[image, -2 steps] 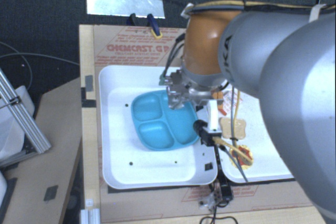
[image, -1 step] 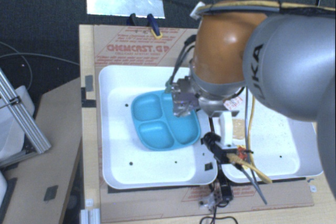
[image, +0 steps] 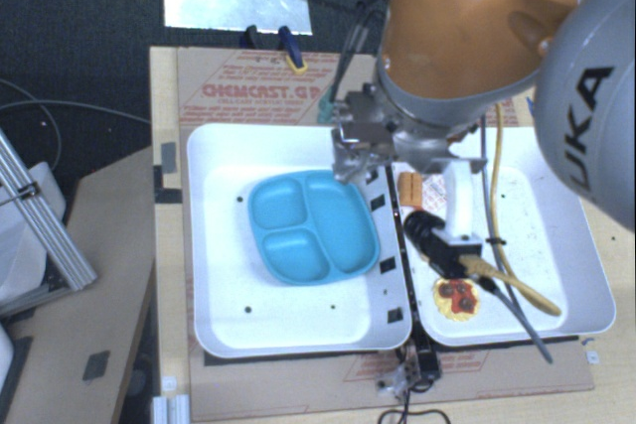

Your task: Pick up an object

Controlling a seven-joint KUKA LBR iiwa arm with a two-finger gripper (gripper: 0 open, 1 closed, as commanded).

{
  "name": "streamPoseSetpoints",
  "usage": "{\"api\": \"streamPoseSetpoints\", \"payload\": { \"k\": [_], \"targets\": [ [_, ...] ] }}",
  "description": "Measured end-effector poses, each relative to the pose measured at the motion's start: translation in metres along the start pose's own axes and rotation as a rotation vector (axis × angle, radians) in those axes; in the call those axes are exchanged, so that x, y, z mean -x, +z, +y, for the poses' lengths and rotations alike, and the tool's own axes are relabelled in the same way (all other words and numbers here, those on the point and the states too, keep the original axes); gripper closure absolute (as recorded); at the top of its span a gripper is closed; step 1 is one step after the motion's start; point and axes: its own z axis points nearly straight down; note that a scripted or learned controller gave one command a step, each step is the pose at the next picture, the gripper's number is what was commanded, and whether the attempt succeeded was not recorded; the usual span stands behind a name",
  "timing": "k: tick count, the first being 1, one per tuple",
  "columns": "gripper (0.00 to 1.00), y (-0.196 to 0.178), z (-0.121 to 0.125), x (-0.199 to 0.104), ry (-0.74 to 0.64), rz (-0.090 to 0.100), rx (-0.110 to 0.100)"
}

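The gripper (image: 354,160) hangs over the left bin (image: 214,243), close to the wall it shares with the right bin (image: 561,233), just above the far right corner of a blue plate (image: 313,228). I cannot tell whether it is released or clenched. The plate lies flat in the middle of the left bin. In the right bin, a small round pizza toy (image: 457,298) lies near the front edge, a wooden spoon (image: 517,285) just beside it, and an orange piece (image: 409,189) near the shared wall.
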Motion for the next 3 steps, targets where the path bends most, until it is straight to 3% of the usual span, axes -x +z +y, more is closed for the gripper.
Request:
{"api": "streamPoseSetpoints", "payload": {
  "k": [1, 3],
  "targets": [
    [1.0, -0.003, 0.001, 0.002, -0.001, -0.006, -0.01],
    [1.0, -0.024, 0.002, 0.001, -0.013, -0.004, -0.006]
  ]
}}
